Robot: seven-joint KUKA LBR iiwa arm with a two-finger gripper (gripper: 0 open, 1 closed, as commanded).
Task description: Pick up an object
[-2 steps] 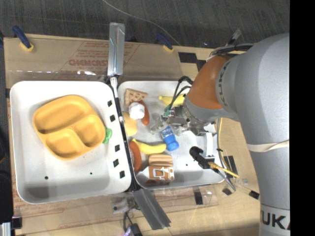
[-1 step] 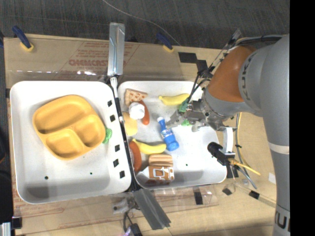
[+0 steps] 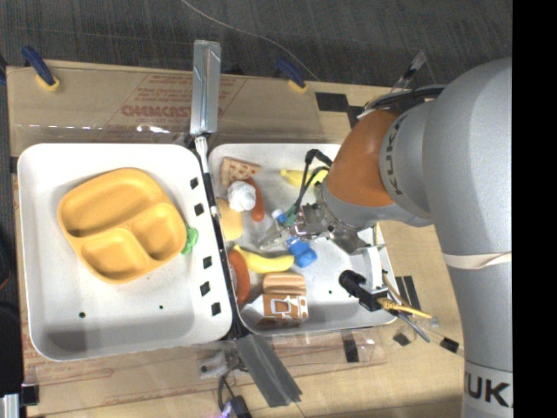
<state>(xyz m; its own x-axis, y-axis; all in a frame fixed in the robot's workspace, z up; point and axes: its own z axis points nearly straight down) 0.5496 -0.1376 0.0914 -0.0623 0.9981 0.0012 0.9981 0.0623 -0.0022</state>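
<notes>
The small blue plastic piece (image 3: 302, 253) lies near the middle of the right-hand shallow white bin (image 3: 326, 279), just beside the curved yellow banana (image 3: 265, 260), which sits to its left. From my seat the gripper (image 3: 290, 225) is low over that spot, right above the blue piece, but clutter and its own body mask it, so I cannot tell whether it is open or closed, nor whether it grips anything.

The grey arm (image 3: 435, 146) comes in from the right, bent down steeply, its orange band (image 3: 365, 168) over the bin's right half.

Around the banana I see a brown-and-white block toy (image 3: 285, 296) at the near wall, a tan wedge-shaped cracker (image 3: 238, 170) at the far end, and a white-and-red rounded item (image 3: 243, 198) next to it.

The left-hand white bin (image 3: 130, 312) holds a yellow divided plastic plate (image 3: 122, 223) with a small green scrap (image 3: 191, 238) at its right edge.

Both bins rest on a table covered in brown cardboard (image 3: 130, 98), held by blue clamps (image 3: 39, 66). Dark carpet (image 3: 104, 16) lies beyond.
</notes>
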